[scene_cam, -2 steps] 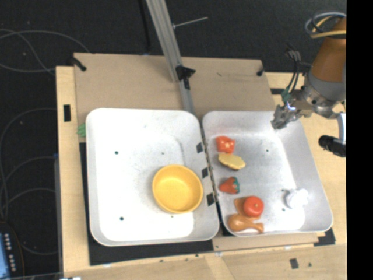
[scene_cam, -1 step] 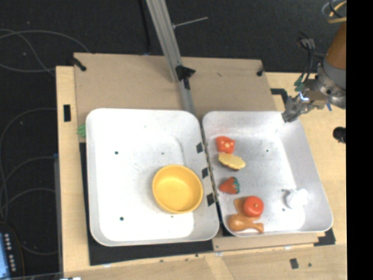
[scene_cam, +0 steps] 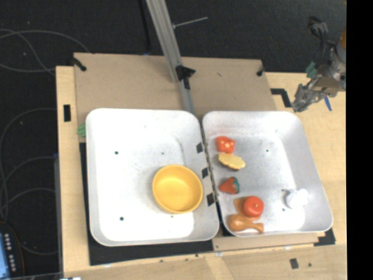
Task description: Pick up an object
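We found the arm reaching in at the upper right, most of it cut off by the frame edge. The gripper (scene_cam: 304,101) hung above the bench (scene_cam: 245,80), just outside the far right corner of the right bin (scene_cam: 291,133), tilted down and to the left. Its tips were dark and small against the bench; we could not tell how the jaws stood, and we saw nothing between them.

All objects lay well below and to the left of the jaws. In the right bin, along its left wall: a small red-orange toy (scene_cam: 225,144), just beneath it a pale yellow flat piece (scene_cam: 232,162), then a strawberry-like red toy with a green tip (scene_cam: 229,185). Further down sat a tomato-like red ball (scene_cam: 252,205), touching or just beside a brown pear-shaped toy (scene_cam: 245,223) at the near edge. A small white object (scene_cam: 295,198) lay near the bin's right wall, hard to make out against the white floor.

The left bin (scene_cam: 128,139), farther still from the jaws, bore a yellow bowl (scene_cam: 177,188), upright, near its right wall.

A metal post (scene_cam: 166,34) rose slantwise behind the bins, its top cut off.
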Controlling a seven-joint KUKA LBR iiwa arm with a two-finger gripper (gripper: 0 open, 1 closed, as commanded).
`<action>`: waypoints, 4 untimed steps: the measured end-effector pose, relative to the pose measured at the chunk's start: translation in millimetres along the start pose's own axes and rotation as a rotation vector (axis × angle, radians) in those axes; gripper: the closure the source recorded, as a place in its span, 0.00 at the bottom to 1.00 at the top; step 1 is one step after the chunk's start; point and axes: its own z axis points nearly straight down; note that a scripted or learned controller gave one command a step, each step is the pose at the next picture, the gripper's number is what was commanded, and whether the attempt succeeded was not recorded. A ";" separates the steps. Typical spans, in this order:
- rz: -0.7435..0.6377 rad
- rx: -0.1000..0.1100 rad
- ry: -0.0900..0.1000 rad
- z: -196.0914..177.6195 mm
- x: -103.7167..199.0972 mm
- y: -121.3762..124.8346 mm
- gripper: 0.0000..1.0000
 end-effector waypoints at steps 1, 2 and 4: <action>-0.004 0.002 0.001 2.5 61.2 -1.4 1.00; -0.003 0.002 0.002 1.8 107.5 -6.5 1.00; -0.003 0.004 0.001 24.7 217.3 -12.0 1.00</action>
